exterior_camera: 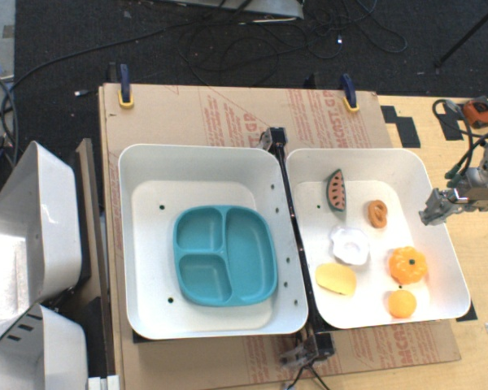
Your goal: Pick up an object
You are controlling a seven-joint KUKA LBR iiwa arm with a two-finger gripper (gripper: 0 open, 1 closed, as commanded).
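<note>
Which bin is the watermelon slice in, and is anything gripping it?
The right bin. The watermelon slice lies flat near its back left corner, free; the end effector is over the bin's right rim.

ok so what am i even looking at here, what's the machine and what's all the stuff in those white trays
This is one camera fixed above a workbench, looking down at a slant. The machine is a robot arm reaching in from the right; its gripper sits at the outer right rim of the right bin, and nothing shows between its jaws.

Two shallow white bins stand side by side on a cardboard sheet. The left bin holds a teal divided plate. The right bin holds small toy foods: a watermelon slice, a brown pretzel-like piece, a small white cup, a yellow piece, an orange pumpkin and an orange ball-like fruit.

The job is to pick up one object; none is lifted yet.
</note>
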